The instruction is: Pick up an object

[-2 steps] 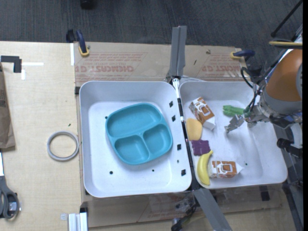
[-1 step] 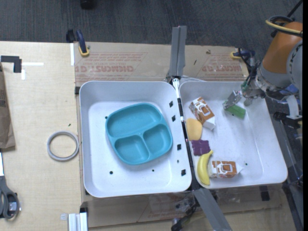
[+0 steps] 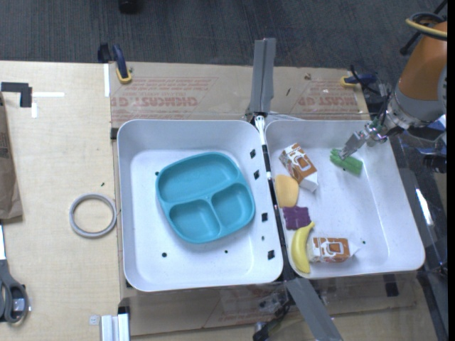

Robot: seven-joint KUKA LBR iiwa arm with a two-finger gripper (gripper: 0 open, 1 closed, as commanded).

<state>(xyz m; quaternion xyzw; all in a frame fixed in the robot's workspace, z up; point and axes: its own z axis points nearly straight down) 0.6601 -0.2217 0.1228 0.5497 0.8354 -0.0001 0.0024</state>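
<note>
Dark carpet floor (image 3: pixel 213 13); pale wooden bench (image 3: pixel 57 141).

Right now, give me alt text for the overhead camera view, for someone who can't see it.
A grey arm's gripper reaches in from the right, over a green block in the right bin, which also holds two small cartons, a banana, a yellow piece and a purple piece. The left bin holds a blue divided plate.

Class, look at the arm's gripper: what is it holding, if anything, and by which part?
It cannot be told. The gripper is at the top end of the green block, but the grip itself is unclear.
</note>
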